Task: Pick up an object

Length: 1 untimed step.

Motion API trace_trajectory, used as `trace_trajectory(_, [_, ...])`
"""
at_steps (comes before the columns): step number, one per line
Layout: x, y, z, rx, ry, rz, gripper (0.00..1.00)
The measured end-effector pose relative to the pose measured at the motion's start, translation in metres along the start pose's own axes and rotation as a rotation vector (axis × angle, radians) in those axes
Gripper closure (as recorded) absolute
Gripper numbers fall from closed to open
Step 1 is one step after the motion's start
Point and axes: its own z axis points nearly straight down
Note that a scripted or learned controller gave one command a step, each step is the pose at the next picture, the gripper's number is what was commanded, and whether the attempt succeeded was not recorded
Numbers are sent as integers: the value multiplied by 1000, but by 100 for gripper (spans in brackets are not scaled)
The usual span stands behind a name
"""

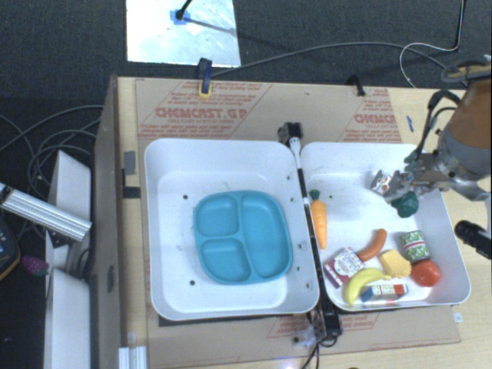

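Item 1, nearest the camera: the cluster at the near edge of the right bin (453,229). It comprises a banana (361,281), curved, its long axis running roughly eight to two o'clock; a small flat packet (384,290) touching the banana's underside; a red tomato (426,273) at the cluster's three o'clock end; a yellow wedge (395,264); a green can (414,245); a red-and-white carton (344,264); and an orange sausage (372,244), lying slantwise.

Item 2: a carrot (319,221), long axis twelve to six o'clock, lying just beside the divider between the bins, green top at twelve.

Item 3: left bin (165,175), holding a blue divided tray (242,235).

Item 4: my claw (393,184), over the far right part of the right bin. A dark green object (407,203) sits right at its tip, toward five o'clock. Whether that object is between my fingers or merely beneath them I cannot tell, nor whether the claw is spread or closed.

Item 5, the relation that matters: if the green object is not secured, the near cluster lies at about six o'clock from my claw, with the sausage the closest piece of it. I judge a grasp there should close across the sausage's slant, not along it. The carrot lies farther off, toward eight o'clock.

Item 6: bench (231,110), carrying both bins.
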Motion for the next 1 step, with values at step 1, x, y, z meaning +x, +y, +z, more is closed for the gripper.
trace_trajectory(1, [76,-23,0,5,2,0,100])
